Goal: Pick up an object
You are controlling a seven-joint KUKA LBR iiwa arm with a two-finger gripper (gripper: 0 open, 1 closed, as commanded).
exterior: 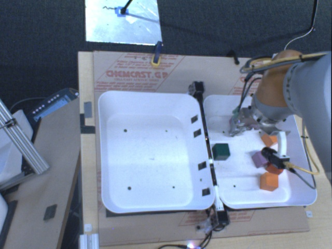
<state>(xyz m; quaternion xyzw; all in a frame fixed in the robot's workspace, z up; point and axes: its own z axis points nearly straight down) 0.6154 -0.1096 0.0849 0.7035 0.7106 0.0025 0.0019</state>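
Observation:
In the right bin a dark green block lies near the left wall. A purple block rests toward the right, with an orange block in front of it and another orange block behind it, partly under the arm. My gripper hangs over the back middle of this bin, a little behind and to the right of the green block. Nothing is visibly held in it.
The left bin stands beside the right one, and a row of black clips runs along their shared wall. Both bins rest on a cardboard sheet. A shiny metal plate lies behind the bench.

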